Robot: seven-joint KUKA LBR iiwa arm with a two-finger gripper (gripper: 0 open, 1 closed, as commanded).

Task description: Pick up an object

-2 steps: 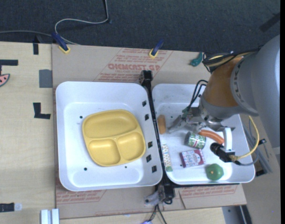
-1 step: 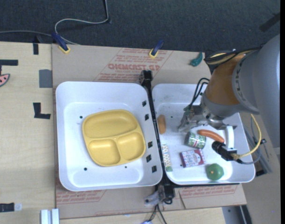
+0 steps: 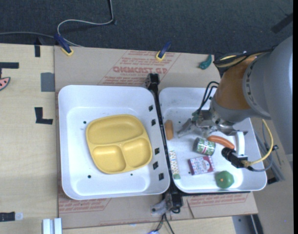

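In the camera view, two shallow white bins sit side by side on a cardboard sheet (image 3: 139,69), split by a black divider (image 3: 158,130) that serves here as the landmark. Left of the divider, the left bin (image 3: 70,130) holds a yellow compartment plate (image 3: 119,143), lying flat with its three wells facing up, near the divider but apart from it.

Right of the divider, the right bin (image 3: 258,179) carries the small objects. A tan bread-like piece (image 3: 169,129) lies just beside the divider. Further right of the divider is a green can (image 3: 204,146) on its side, with an orange carrot-shaped piece (image 3: 221,141) touching or nearly touching its far side. Below the can, a dark red packet (image 3: 201,165) lies flat, and a green round fruit (image 3: 225,179) rests toward the bin's lower right corner. A narrow patterned strip (image 3: 174,164) lies along the divider's lower stretch.

The grey arm with its orange band (image 3: 231,89) reaches in from the right, over the right bin. The gripper (image 3: 190,126) hangs between the bread-like piece and the can, pointing toward the divider. Its two fingers look spread a little with nothing between them, so the jaws stand open and hold no object; they are small and partly in shadow.
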